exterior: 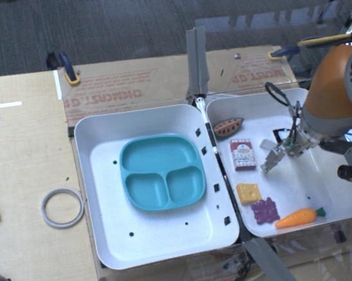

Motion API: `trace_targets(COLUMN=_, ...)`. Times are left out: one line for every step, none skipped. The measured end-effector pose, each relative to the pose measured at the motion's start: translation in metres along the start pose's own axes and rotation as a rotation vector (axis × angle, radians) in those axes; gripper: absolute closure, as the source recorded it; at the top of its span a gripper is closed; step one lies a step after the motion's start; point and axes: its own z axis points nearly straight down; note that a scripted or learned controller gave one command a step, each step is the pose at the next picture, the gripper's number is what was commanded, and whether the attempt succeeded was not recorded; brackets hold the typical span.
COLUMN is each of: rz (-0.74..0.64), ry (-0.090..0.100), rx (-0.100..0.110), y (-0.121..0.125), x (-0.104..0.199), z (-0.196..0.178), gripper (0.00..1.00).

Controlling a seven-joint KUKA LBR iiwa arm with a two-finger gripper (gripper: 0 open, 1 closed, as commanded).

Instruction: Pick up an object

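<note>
I see two white bins side by side on the bench: the left bin (100,199) and the right bin (339,191). The right one's far right corner is covered by the arm (335,91), whose grey and orange body is itself cut off at the frame's edge.

The left bin holds one thing, a teal divided plate (163,172) with three compartments, lying flat near the bin's middle.

The gripper (271,160) hangs over the middle of the right bin, pointing left and slightly near. Its tip is small and blurred against the white floor; I can make out nothing between the fingers, and I cannot tell how far apart they stand.

Five small objects lie in the right bin, all along its left side and near edge. By size: one orange carrot (297,218) with a green top at the near wall; one red packet (243,154) just left of the gripper, apart from it; one brownish oval piece (228,126) at the far left, too small to identify; one purple lump (264,210); and one yellow block (248,192) between the packet and the lump.

Outside the bins, one grey ring (62,206) lies on the bench to the left.
</note>
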Motion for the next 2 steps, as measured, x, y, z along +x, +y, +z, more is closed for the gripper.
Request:
trace_targets(rz=-0.226, ry=-0.002, rx=-0.002, y=0.056, x=0.026, z=-0.032, gripper=0.00)
trace_targets(rz=-0.105, ry=0.000, rx=0.001, y=0.014, x=0.036, z=0.000, gripper=0.00)
